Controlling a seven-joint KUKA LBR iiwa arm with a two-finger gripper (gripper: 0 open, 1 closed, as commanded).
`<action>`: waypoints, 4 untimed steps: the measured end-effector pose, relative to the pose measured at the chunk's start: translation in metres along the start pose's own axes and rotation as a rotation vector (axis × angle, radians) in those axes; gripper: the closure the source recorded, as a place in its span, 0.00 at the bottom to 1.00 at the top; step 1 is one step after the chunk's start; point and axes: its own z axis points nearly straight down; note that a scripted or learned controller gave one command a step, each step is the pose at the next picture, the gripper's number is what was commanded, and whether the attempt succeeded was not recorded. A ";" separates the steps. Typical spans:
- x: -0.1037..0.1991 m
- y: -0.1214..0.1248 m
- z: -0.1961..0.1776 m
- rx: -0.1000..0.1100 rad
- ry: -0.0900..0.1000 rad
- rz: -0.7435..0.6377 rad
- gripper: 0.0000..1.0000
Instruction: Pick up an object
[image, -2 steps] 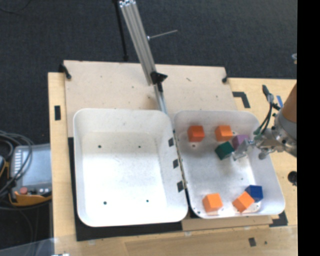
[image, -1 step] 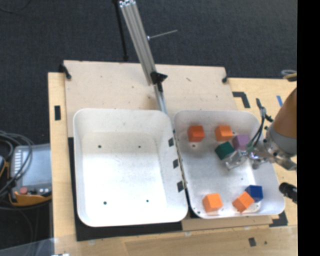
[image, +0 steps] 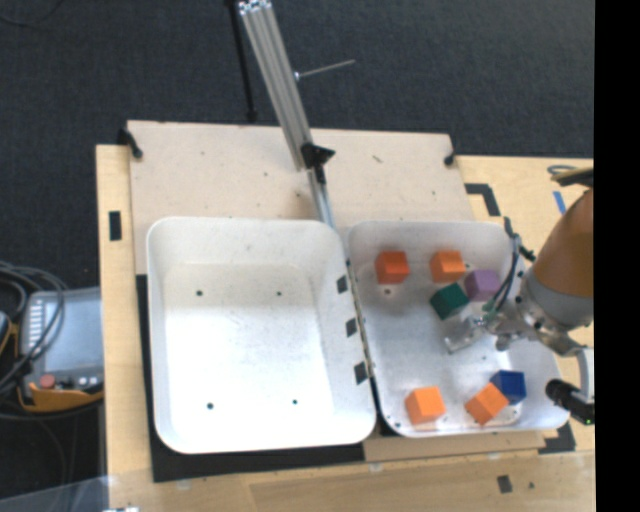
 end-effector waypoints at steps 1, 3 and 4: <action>0.001 0.003 -0.014 -0.010 0.002 0.005 1.00; -0.002 -0.001 -0.120 -0.011 0.000 -0.007 1.00; -0.003 0.000 -0.175 -0.011 0.000 -0.008 1.00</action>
